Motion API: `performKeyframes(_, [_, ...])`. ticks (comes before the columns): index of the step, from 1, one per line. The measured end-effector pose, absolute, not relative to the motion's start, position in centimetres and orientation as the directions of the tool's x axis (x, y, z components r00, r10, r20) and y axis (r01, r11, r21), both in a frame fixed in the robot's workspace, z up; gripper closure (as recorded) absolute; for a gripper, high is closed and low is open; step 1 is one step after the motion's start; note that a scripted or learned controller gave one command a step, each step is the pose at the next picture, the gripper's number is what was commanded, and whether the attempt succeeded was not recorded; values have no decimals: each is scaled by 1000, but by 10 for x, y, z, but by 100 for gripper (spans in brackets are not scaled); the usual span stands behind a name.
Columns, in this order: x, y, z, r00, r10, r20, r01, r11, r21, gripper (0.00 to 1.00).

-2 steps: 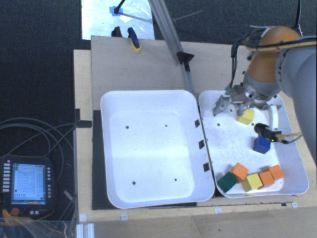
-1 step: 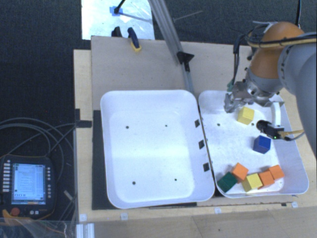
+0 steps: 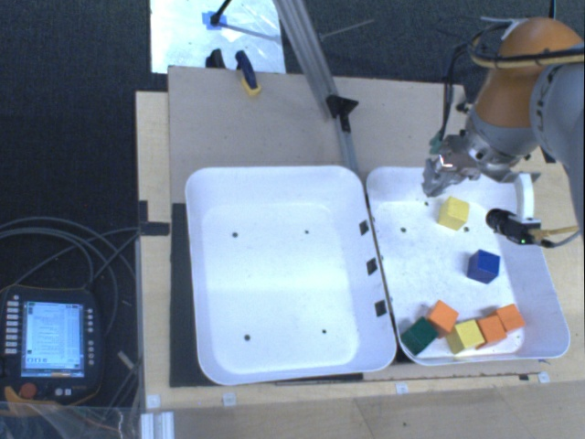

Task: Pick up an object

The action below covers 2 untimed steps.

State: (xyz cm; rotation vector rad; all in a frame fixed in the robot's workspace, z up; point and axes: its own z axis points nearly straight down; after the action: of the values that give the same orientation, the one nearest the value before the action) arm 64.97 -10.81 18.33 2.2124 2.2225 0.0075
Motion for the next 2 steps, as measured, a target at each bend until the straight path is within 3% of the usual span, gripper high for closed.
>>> performKeyframes(1, [652,-108,238,-5,1000,-1,1000,5,9,100])
performKeyframes(2, [652,-62,247,-10,1000,1,1000,10,4,100])
